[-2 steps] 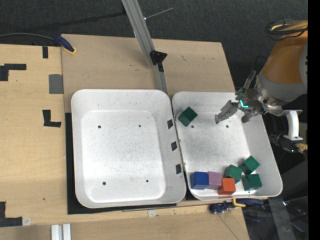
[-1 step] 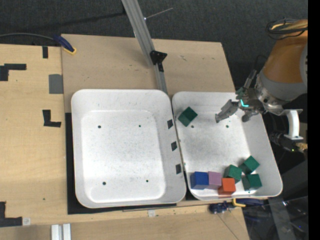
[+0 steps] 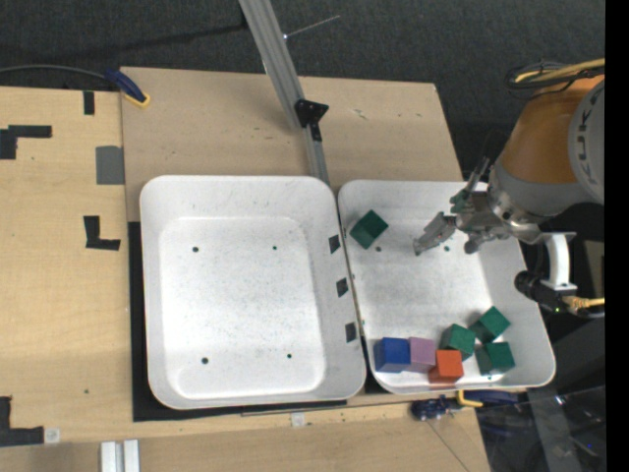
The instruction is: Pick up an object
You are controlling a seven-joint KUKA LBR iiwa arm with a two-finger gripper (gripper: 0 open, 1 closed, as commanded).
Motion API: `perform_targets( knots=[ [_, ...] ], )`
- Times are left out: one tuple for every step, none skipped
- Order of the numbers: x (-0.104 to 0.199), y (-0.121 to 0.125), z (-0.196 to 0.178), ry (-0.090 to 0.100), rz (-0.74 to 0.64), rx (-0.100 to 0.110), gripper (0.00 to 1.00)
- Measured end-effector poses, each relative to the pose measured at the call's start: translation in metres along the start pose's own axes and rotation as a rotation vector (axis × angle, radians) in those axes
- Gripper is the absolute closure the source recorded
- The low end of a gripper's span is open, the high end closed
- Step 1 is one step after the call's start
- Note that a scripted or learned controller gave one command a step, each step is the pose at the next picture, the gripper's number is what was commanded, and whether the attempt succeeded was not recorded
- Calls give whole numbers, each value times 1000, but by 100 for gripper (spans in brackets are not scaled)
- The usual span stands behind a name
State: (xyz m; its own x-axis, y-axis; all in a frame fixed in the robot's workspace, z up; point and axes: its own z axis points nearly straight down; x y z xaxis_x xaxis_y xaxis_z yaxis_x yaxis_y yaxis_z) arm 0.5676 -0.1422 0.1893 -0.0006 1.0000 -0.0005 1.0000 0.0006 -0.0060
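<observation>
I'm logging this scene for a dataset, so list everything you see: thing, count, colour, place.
White bins: 2, white, side by side on the bench; left bin, right bin.
Green blocks: 4, green; lone block at the right bin's upper left, three clustered at its lower right.
Blue block: 1, blue, right bin's lower edge.
Purple block: 1, pale purple, beside the blue block.
Orange block: 1, orange, next to the purple block.
Metal rail: 1, grey, slanting above the bins.
Bench: 1, light wood.
Arm: 1, grey with orange band, from the right.
Gripper: 1, open, over the right bin.
</observation>
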Motion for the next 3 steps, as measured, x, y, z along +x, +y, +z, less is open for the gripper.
perform_targets(
  knots=[
    [-5, -8, 60, 1, 1, 2, 0],
    [-4, -9, 100, 0, 0, -1, 0],
    [-3, -9, 88, 2, -2, -3, 100]
  ],
)
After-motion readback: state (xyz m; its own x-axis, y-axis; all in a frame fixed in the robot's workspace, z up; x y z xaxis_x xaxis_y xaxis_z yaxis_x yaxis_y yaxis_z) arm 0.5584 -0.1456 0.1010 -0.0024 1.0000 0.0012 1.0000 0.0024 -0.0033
